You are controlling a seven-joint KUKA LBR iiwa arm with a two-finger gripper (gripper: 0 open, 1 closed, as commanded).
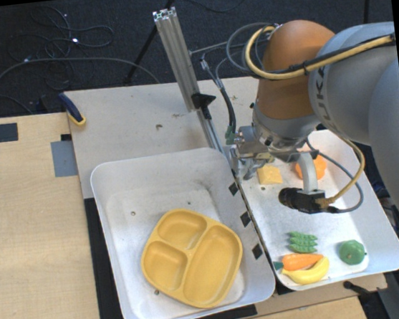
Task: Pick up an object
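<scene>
Camera view: saw the end effector (pixel 249 162) low, just left of the pale yellow block (pixel 269 175), over the left rim of the right bin (pixel 370 224). Could not tell whether open, closed or clamped on anything. Judged the risks thus: might catch the bin wall left of the block, or shove the block into the orange piece (pixel 312 169) just right of it, and close on nothing. Noted a pale worktop (pixel 130 120) under the white bins, a yellow divided plate (pixel 191 257) down-left of the block, and cables (pixel 71 23) on dark floor (pixel 29 68) beyond.
</scene>
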